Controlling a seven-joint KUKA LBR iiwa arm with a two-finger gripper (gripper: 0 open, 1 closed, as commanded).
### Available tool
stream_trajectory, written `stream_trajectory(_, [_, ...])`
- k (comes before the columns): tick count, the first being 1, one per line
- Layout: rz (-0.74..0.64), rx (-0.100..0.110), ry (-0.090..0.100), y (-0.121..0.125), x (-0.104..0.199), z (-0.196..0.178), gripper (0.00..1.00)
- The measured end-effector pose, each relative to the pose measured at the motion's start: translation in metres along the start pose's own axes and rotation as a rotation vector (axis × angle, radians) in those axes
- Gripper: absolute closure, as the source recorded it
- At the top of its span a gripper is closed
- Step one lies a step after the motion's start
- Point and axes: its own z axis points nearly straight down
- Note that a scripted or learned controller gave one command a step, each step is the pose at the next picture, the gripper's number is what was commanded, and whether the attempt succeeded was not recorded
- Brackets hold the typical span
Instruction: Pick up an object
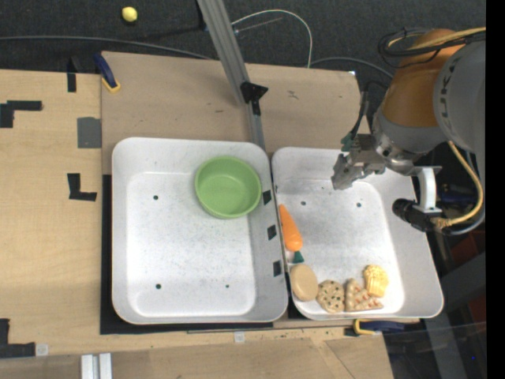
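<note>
- Over the far part of the right shallow white plastic bin [410, 294], toward its twelve o'clock rim, hung the grey two-finger gripper [345, 176] of the grey arm with the orange band [426, 77] — the arm came in from three o'clock.
- Whether the fingers were spread or pressed together could not be told; they showed as one dark grey tip, and nothing could be seen between them.
- Along that bin's nine o'clock wall lay an orange plastic carrot with a green stub [289, 227], pointing roughly from eleven to five o'clock.
- At six o'clock from the carrot, just beside it, sat a pale tan rounded bread-like toy [303, 281].
- Along the bin's six o'clock rim, running toward three o'clock from the bread, came a brown speckled cookie-like piece [331, 294], a pinkish patterned piece [357, 297] and a yellow corn-like piece [375, 279] — all close together and well apart from the gripper.
- Near the left white bin's [142, 290] one o'clock corner rested a round green plastic bowl [228, 185], upright.
- A slanted grey metal pole [225, 42] crossed the bench at twelve o'clock, and a small yellow ball [129, 13] lay on the dark floor beyond.
</note>
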Motion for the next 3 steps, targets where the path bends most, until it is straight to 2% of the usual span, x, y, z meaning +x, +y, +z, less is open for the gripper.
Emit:
stream_trajectory(1, [-0.006, 0.002, 0.002, 0.016, 0.054, 0.005, 1.00])
stream_trajectory(2, [-0.006, 0.001, 0.002, 0.017, 0.109, -0.007, 1.00])
stream_trajectory(3, [-0.007, 0.002, 0.002, 0.030, 0.168, -0.003, 1.00])
